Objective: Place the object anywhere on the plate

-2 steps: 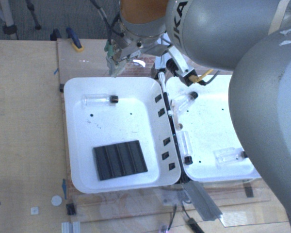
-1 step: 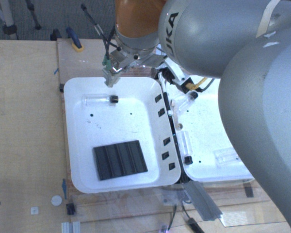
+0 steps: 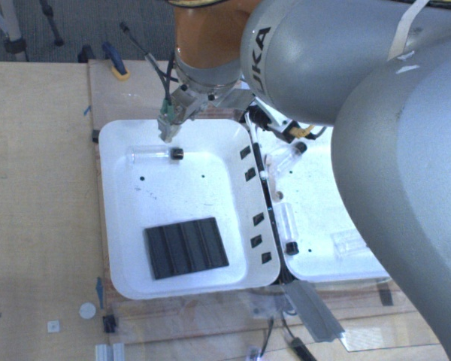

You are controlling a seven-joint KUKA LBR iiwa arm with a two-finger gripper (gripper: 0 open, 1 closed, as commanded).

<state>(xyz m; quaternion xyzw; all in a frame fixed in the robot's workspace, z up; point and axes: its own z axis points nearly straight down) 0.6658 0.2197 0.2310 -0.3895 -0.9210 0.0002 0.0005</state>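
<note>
Pincer (image 3: pixel 167 130) over left bin's (image 3: pixel 113 201) rear, open/shut state unclear; clear tube (image 3: pixel 154 155) just below it, dark plate (image 3: pixel 186 247) nearer front.

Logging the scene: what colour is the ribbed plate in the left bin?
Black, or a very dark grey: the ribbed plate shows clearly in the camera view.

2 white bins (image 3: pixel 116 201), 1 black ribbed plate (image 3: pixel 186 247), 3 clear tubes (image 3: pixel 152 155) (black-capped).

Glossy white plastic bin (image 3: pixel 120 224), matt ribbed plate (image 3: pixel 186 247)
</note>
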